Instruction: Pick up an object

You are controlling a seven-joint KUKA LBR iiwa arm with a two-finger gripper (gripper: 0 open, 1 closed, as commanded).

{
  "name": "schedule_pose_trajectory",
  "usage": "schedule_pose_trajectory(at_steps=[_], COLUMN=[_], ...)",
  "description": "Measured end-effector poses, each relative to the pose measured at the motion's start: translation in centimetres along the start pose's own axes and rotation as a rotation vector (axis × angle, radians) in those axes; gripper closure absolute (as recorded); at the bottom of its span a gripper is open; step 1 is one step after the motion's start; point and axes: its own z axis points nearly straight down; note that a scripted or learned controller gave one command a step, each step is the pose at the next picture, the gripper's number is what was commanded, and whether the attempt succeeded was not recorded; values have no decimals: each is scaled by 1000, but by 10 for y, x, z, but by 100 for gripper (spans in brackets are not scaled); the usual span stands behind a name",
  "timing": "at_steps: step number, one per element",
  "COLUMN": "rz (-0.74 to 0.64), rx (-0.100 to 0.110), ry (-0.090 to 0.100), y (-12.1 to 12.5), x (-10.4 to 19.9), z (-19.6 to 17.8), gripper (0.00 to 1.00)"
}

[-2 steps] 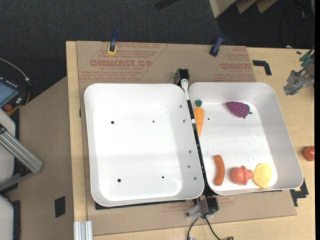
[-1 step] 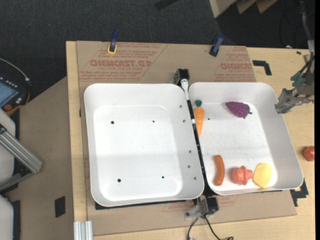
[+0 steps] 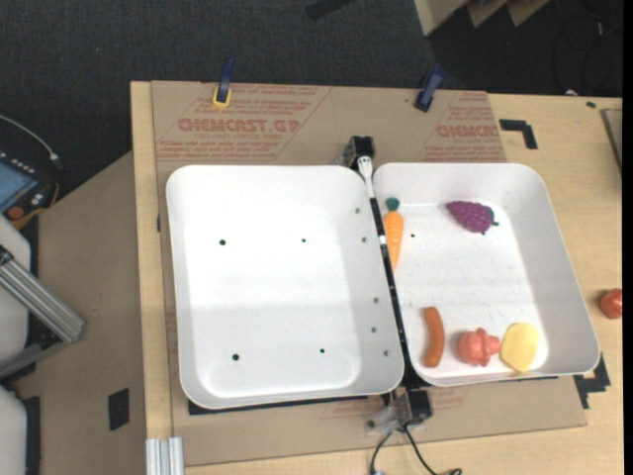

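Left bin [image 3: 198, 265] holds nothing to grasp. Right bin [image 3: 554, 265] carries every candidate: carrot [image 3: 394, 236] against the left wall, long axis running front to back; sausage [image 3: 433, 335], red toy [image 3: 477, 346], lemon [image 3: 520, 346] along the near edge; grapes [image 3: 471, 216] at the far side. Hand state: cannot tell. The arm's reach-in side lies nearest the lemon.

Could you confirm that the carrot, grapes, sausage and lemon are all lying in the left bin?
Not quite: the carrot, grapes, sausage and lemon are all lying in the right bin, as the camera view shows.
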Motion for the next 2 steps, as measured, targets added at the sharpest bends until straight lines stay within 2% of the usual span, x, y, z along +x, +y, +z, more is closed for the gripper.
schedule_pose_trajectory(at_steps=[1,2], rz=[-8,-6], rx=[29,38], ry=[12,14], y=[-2,-7], x=[47,78], z=[85,234], gripper=[100,100])
